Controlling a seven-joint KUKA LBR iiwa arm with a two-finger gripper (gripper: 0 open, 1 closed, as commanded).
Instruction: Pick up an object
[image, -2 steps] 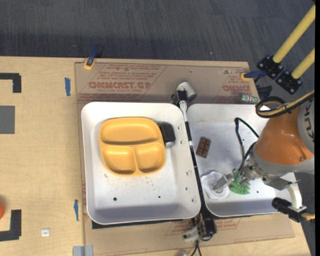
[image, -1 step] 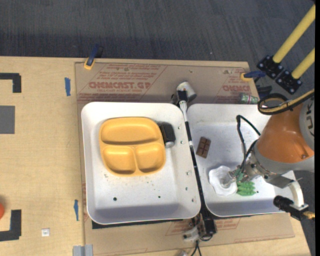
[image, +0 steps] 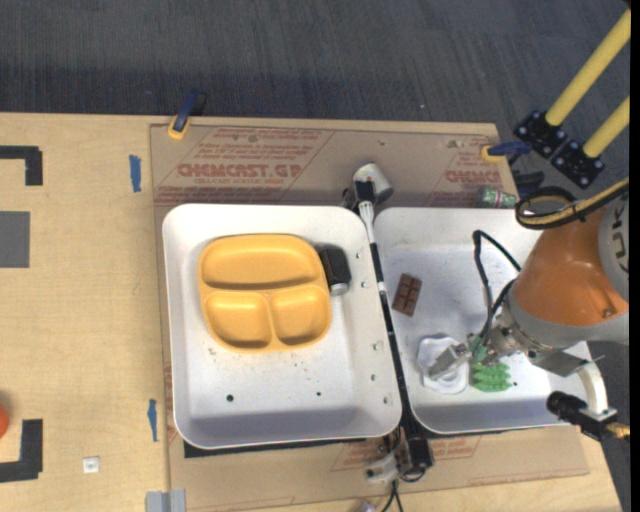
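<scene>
Three loose things are seen in the right-hand shallow white bin (image: 560, 415): a small bright green leafy plastic piece (image: 491, 377), a crumpled clear-and-white plastic wrapper (image: 441, 361) just beside it on its left, and a small flat brown chocolate-like block (image: 406, 293) lying apart, nearer the bin's far-left corner; no one thing is named by the task, so the green piece and the wrapper, being closest to the claw (image: 478, 349), are judged the likely targets. The claw is lowered between and just above these two, at the end of the grey arm with the orange band (image: 565, 285); whether its fingers are apart or together cannot be told, and nothing is seen clamped in it. The step in hand is judged to be the descent onto a target, with the grasp itself not yet shown as made. The next move is judged to call for the fingers to be closed on one item alone, then a straight lift; a slip of the thin wrapper is a risk. In the left white bin (image: 190, 300) a yellow three-compartment plastic tray (image: 265, 290) lies with a small black block (image: 334, 268) touching its right edge; both bins rest on the table (image: 80, 300).
</scene>
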